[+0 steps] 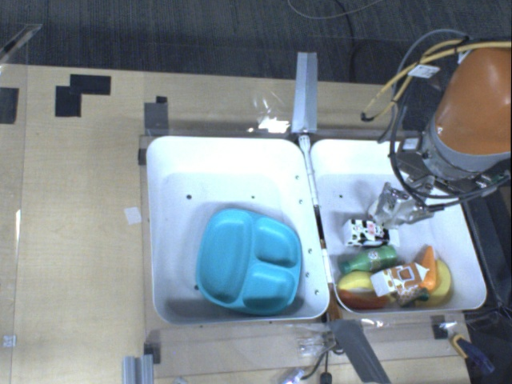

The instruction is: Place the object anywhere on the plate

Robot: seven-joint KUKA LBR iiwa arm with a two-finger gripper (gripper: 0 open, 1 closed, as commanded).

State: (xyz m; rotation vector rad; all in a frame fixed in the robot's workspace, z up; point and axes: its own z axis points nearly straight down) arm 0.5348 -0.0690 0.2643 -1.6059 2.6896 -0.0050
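Observation:
A blue plate [250,261] with three compartments lies in the left bin [184,174], toward its front. In the right bin [352,166], a small black-and-white carton [367,232] lies near the centre divider. My gripper [395,207] hangs just right of and behind this carton, close above the bin floor. Nothing shows held in it. The grey arm with its orange band [478,94] reaches in from the right.
At the front of the right bin lies a pile: a green vegetable [370,258], a yellow banana [355,281], a red piece [362,299], an orange-and-white carton [399,280] and an orange carrot [429,264]. Yellow and black cables [400,78] loop off the arm.

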